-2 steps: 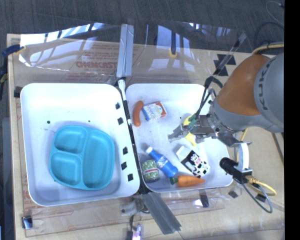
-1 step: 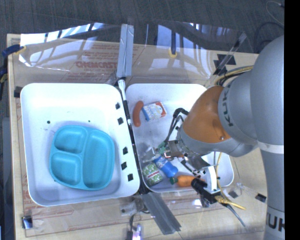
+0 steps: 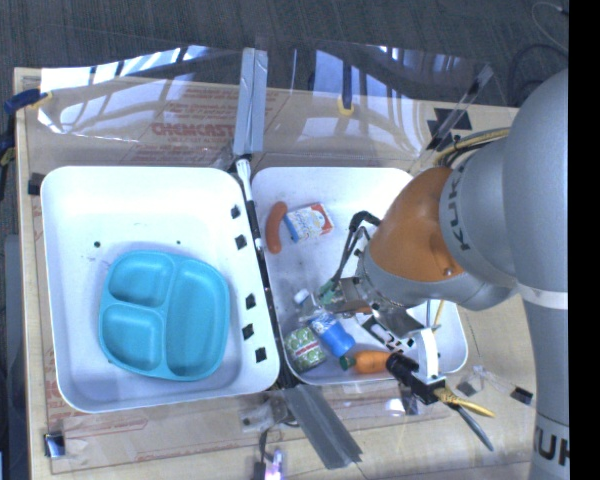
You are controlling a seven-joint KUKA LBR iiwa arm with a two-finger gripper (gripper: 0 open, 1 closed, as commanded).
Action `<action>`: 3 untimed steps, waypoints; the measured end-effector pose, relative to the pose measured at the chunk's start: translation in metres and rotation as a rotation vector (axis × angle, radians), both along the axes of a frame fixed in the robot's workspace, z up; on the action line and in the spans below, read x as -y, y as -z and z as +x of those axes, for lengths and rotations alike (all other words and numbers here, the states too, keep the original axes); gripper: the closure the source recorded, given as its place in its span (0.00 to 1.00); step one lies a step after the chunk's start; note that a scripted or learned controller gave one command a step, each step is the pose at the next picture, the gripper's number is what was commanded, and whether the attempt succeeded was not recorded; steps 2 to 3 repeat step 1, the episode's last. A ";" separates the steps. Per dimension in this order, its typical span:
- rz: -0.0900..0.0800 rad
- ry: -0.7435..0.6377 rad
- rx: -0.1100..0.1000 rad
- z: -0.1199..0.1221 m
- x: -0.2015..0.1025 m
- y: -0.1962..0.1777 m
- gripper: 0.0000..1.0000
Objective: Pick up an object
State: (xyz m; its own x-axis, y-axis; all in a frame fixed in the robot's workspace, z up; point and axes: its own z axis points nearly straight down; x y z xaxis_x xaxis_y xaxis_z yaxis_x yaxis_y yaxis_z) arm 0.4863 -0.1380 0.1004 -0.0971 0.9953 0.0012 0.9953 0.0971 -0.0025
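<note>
In the right bin (image 3: 380, 183), my gripper (image 3: 342, 298) is low over a cluster of small objects near the front left corner. That cluster holds a blue-capped bottle (image 3: 332, 334), a green packet (image 3: 304, 344) and an orange carrot (image 3: 372, 361). A red sausage (image 3: 276, 226) and a small white, blue and orange carton (image 3: 308, 222) lie farther back in the same bin. The wrist hides what is directly under the gripper.
The left bin (image 3: 70, 208) holds a light blue divided plate (image 3: 166, 313). A raised divider (image 3: 252, 268) separates the two bins. The grey arm with its orange band (image 3: 415, 233) covers the right half of the right bin.
</note>
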 end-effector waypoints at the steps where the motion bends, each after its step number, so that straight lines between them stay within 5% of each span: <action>1: 0.000 -0.054 0.000 -0.001 -0.043 -0.073 1.00; 3: 0.000 -0.054 0.000 -0.001 -0.043 -0.073 1.00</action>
